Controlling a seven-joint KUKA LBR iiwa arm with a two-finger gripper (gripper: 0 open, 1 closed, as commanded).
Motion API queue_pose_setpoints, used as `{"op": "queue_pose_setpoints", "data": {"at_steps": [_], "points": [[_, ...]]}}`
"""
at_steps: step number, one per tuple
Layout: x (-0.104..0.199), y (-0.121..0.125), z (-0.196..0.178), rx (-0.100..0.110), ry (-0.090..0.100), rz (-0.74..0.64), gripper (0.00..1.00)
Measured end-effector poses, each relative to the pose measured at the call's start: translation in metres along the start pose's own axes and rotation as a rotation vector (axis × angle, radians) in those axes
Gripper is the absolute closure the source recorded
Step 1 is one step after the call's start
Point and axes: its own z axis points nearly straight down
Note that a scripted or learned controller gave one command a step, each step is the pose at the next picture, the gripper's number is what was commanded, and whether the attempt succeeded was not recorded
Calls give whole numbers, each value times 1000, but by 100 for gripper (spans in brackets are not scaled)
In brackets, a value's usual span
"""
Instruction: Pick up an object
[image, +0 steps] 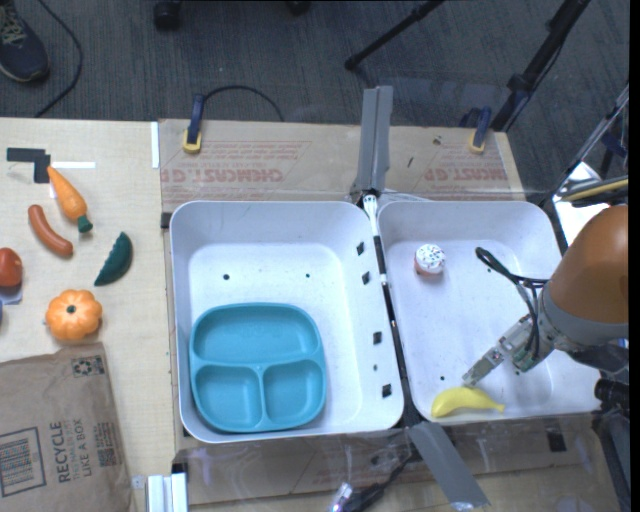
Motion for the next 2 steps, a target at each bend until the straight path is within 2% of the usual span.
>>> {"op": "queue_pose_setpoints", "data": {"at_steps": [1, 2], "points": [[11, 80, 0, 2, -2, 326, 0], [24, 16, 0, 2, 0, 119, 0]]}}
